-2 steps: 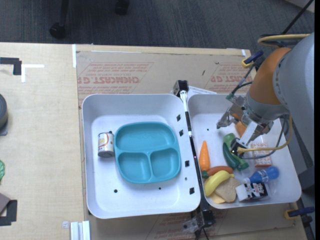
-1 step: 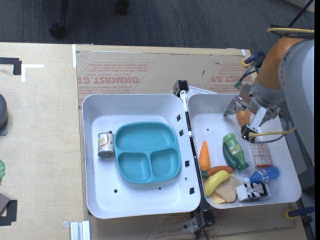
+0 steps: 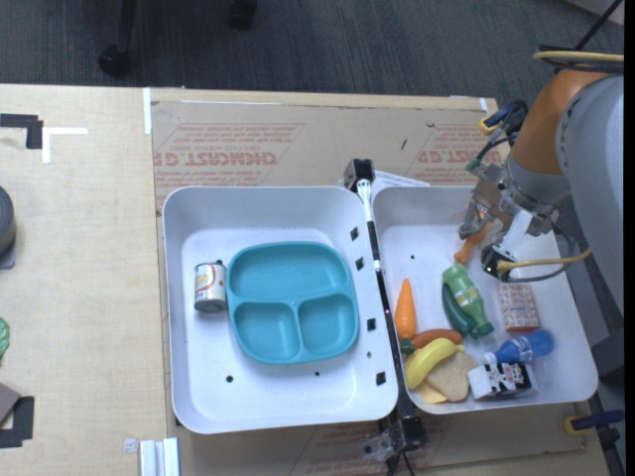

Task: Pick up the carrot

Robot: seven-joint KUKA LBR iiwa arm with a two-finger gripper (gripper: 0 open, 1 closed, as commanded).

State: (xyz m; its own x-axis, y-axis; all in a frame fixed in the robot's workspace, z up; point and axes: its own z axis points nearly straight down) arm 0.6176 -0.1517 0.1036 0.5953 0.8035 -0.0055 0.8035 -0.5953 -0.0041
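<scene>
The carrot (image 3: 405, 307) is orange and lies lengthwise along the left side of the right bin (image 3: 556, 390), close to the wall between the bins. My gripper (image 3: 483, 234) hangs over the far right part of that bin, up and to the right of the carrot and well apart from it. A small orange piece (image 3: 464, 252) shows just under the gripper's lower left; I cannot make out what it is or whether it is held.
By the carrot lie a green bottle (image 3: 464, 300), a banana (image 3: 429, 360), a bread slice (image 3: 451, 380), a blue bottle (image 3: 521, 348) and a pink box (image 3: 517, 305). The left bin (image 3: 184, 365) holds a teal divided plate (image 3: 293, 300) and a small can (image 3: 209, 287).
</scene>
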